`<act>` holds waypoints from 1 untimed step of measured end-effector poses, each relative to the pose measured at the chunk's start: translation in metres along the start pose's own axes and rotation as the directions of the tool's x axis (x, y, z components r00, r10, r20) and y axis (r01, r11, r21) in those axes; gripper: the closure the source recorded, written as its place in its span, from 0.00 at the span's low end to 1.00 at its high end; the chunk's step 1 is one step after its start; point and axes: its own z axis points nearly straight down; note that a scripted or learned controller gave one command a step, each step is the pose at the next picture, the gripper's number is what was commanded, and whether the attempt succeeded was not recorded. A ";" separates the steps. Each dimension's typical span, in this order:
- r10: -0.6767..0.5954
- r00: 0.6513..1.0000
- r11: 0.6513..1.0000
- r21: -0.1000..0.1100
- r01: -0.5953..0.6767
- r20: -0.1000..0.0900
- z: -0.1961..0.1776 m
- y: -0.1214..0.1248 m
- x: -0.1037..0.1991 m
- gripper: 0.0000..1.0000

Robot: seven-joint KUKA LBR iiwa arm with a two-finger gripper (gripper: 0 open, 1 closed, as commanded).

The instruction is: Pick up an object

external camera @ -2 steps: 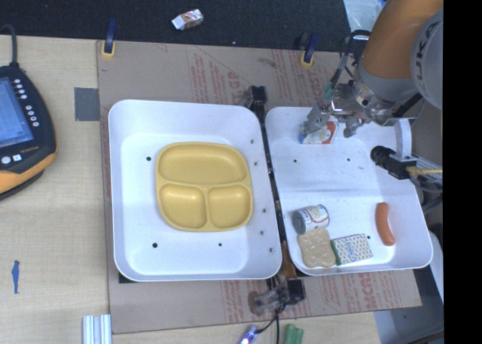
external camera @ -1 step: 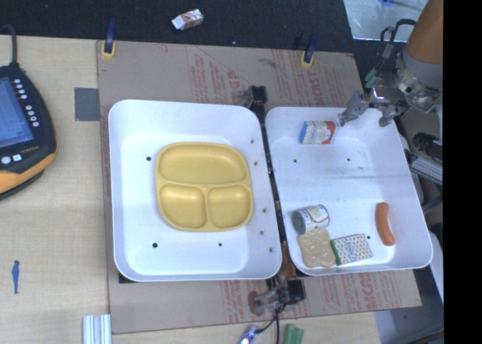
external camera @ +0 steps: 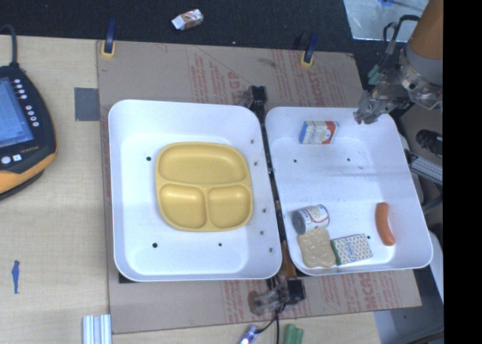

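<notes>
The right bin [external camera: 354, 177] holds a small white and blue carton [external camera: 318, 132] at its far side. Near its front lie a tin can on its side [external camera: 310, 218], a tan cracker-like slab [external camera: 316, 248], a green patterned packet [external camera: 352, 249] and an orange sausage [external camera: 385, 223]. My gripper [external camera: 367, 112] hangs over the bin's far right corner, right of the carton and apart from it. Nothing shows between its fingers.
The left bin [external camera: 128, 184] carries a yellow three-compartment plate [external camera: 204, 184]. A teach pendant [external camera: 21, 128] lies at the bench's left edge. A crumpled wrapper [external camera: 187, 19] sits on the dark floor beyond the bench. Clamps [external camera: 258, 95] join the bins.
</notes>
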 end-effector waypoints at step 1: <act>0.002 1.000 1.000 0.000 -0.002 -0.001 -0.039 -0.055 0.027 1.00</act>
